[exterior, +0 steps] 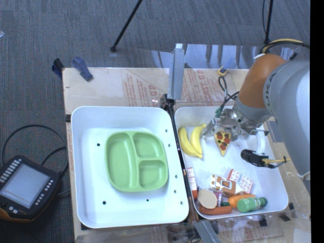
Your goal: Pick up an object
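Grey carpet surrounds the worktop (116,87), a pale board carrying two shallow white bins side by side. On the carpet, well away from the fingers (224,128) toward the view's left edge, lies a handheld control pendant (25,186) with a dark screen.

Left bin (86,123) – holds one green divided plate (136,161), lying flat and well apart from the fingers.

Right bin (273,181) – the grey arm (286,97), with its orange band (260,80), reaches in from the view's right and places the fingers over the bin's far half. Whether the fingers are apart or together cannot be told from this angle.

Toy pizza slice (222,142) – directly at the tips of the fingers, crust end toward them, point toward the near rim; whether it is gripped or merely lies below them cannot be told.

Bananas (190,140) – two, yellow, just beside the fingers on the side toward the left bin, close to the pizza slice but apart from it.

Near corner of the right bin, well below the fingers in the view: small printed boxes (230,180), a round bread roll (206,199), an orange carrot (237,198) and a green bottle (251,204) on its side, crowded together.
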{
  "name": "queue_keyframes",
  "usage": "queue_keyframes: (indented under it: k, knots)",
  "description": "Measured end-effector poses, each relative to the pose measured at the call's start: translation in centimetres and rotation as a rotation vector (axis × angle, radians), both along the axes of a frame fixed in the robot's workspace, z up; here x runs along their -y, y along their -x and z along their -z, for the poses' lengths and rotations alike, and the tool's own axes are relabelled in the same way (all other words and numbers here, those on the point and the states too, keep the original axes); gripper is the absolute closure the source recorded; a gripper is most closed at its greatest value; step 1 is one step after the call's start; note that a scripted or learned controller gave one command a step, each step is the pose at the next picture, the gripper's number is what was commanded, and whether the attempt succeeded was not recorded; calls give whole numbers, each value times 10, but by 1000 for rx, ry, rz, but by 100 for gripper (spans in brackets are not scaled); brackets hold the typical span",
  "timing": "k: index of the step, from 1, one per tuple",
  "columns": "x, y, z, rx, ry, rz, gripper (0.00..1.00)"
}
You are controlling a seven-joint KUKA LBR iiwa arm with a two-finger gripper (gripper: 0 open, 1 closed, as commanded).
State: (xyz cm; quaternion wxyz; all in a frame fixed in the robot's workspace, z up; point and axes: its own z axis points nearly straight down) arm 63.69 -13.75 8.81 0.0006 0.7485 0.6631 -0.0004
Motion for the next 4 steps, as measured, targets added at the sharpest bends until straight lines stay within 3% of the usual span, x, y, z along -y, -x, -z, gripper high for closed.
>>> queue_keyframes:
  k: [1,2,3,4]
  knots:
    - [-1,-1,-10,-2,0,-6,100]
    - [-32,-8,-142,-4,-2,21,100]
    - [-75,31,-124,-8,-2,38,100]
    - [-63,140,-164,-7,-4,-309,100]
